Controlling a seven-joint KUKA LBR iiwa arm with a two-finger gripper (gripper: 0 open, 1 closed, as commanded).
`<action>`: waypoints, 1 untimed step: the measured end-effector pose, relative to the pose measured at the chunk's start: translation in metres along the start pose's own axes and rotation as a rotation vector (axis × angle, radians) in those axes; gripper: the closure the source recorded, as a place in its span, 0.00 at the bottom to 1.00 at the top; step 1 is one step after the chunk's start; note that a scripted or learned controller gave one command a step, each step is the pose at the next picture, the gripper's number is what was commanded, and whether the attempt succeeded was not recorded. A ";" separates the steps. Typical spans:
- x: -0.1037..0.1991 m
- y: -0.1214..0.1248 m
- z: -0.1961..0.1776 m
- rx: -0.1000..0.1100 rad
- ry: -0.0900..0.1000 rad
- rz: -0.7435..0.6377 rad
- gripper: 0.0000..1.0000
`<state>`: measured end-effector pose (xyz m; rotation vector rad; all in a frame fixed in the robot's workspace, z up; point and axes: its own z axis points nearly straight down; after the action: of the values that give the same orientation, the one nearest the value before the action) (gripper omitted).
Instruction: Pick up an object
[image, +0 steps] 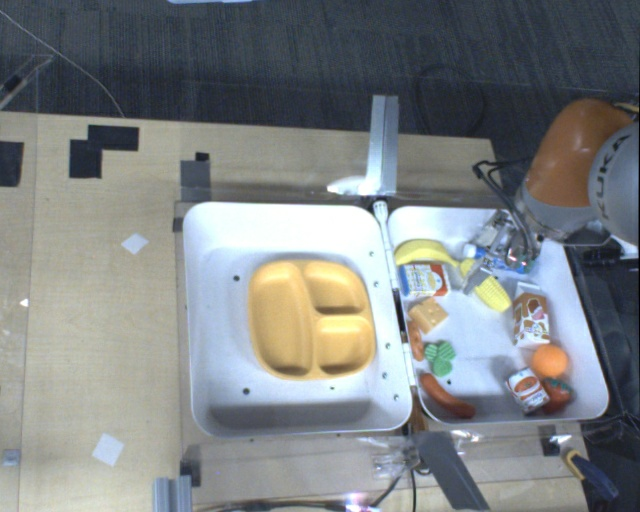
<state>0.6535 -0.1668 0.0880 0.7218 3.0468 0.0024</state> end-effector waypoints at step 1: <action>-0.003 0.002 -0.015 -0.003 -0.012 -0.006 1.00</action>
<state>0.6571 -0.1660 0.1026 0.7101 3.0369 0.0028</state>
